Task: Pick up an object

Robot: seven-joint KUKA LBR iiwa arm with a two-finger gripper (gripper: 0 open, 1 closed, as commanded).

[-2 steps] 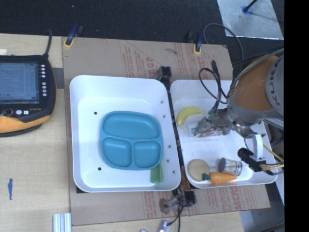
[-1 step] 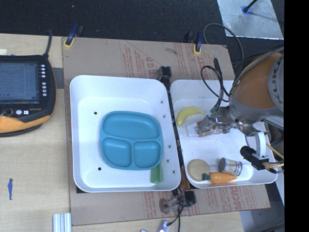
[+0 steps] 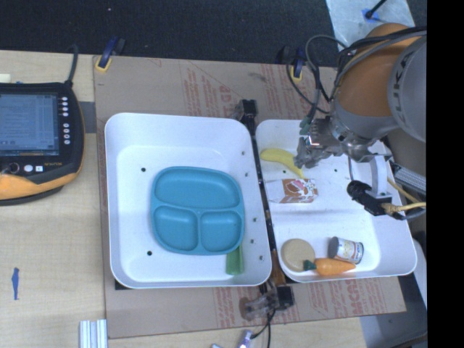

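Blue plastic, a sectioned plate (image 3: 197,210) lies in the left bin (image 3: 127,143) with a green piece (image 3: 234,261) at its lower right corner. Across the divide, in the right bin (image 3: 395,256), a yellow banana (image 3: 281,160) lies just left of the gripper (image 3: 310,151), whose grip state I cannot tell from this angle. The banana looks like light toy plastic, stiff, smooth and likely slippery; I would take it across the thick middle of its curve. Below it lie a flat printed packet (image 3: 298,191), thin and hard to pinch, then a tan disc (image 3: 297,252), an orange carrot (image 3: 335,267) and a small can (image 3: 348,250).
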